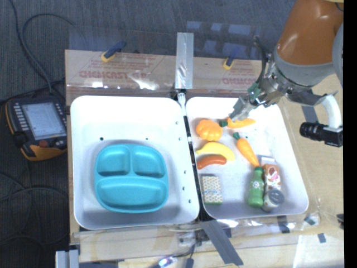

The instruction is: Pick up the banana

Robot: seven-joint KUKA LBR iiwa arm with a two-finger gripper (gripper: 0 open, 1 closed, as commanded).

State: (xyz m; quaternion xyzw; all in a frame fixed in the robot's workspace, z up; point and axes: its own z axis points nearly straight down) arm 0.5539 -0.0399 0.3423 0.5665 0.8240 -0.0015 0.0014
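The yellow banana [215, 148] lies in the right bin [290, 149], left of centre. It rests between an orange pumpkin-like toy [209, 129] behind it and a red-brown sausage [211, 161] touching its front. My gripper [243, 110] hangs over the bin's back part, up and to the right of the banana. It is just above a small carrot [241, 124] and well apart from the banana. Nothing of the banana is covered.
A bigger carrot [247, 151] lies right of the banana. At the front of the right bin are a cracker packet [211, 188], a green bottle [256, 187], a small carton [271, 175] and a can [271, 197]. The left bin [83, 121] holds a blue divided plate [131, 177].
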